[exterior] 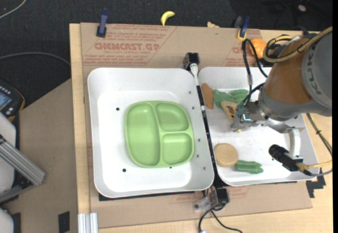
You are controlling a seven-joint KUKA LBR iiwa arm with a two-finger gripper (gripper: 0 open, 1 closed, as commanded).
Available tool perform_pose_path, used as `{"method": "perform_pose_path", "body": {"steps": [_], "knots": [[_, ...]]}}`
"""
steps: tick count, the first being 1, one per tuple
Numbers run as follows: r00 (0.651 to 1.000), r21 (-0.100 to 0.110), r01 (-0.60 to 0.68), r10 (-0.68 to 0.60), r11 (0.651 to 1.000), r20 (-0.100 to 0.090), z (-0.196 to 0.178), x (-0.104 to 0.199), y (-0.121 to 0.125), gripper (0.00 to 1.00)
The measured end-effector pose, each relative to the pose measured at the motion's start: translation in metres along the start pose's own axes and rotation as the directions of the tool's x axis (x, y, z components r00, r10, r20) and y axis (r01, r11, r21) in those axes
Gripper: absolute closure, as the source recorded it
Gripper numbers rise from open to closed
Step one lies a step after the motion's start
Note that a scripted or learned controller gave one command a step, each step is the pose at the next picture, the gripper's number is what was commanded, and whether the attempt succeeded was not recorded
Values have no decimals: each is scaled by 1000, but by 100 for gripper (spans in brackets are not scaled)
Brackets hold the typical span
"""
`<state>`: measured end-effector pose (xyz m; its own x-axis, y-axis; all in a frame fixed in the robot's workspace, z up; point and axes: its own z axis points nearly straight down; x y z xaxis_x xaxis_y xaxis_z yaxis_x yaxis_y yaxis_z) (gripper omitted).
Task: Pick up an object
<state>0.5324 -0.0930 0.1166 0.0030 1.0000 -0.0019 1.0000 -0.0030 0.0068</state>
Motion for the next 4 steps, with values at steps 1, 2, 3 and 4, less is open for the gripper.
{"method": "perform_pose_path", "body": {"steps": [1, 2, 3, 4], "knots": [[1000, 11, 0, 0, 1000, -3, 33, -7, -49, 100], [1000, -8, 4, -4, 1000, 4, -72, -41, 12, 100], [1000, -13, 8, -8, 1000, -1, -234, -5, -25, 100], [1000, 11, 9, -9, 1000, -4, -208, 77, -46, 100]]}}
